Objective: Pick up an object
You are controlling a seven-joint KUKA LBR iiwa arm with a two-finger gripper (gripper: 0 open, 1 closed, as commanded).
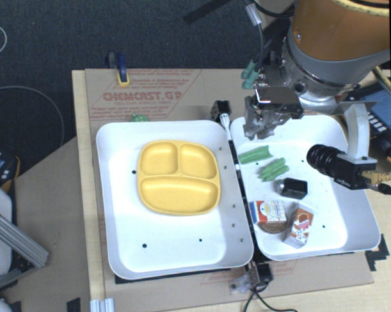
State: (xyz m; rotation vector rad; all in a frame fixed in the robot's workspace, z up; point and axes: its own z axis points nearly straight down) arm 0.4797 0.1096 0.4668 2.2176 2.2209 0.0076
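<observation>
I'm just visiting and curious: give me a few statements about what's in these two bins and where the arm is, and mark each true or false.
1. The yellow plate lies in the left bin. True.
2. The plate has three compartments. True.
3. The gripper hangs over the left bin. False: it is above the far end of the right bin.
4. Two green pieces lie in the right bin. True.
5. The small black block sits on the plate. False: it lies in the right bin, near the green pieces.
6. The food packets lie in the left bin. False: they lie at the right bin's near end.
</observation>
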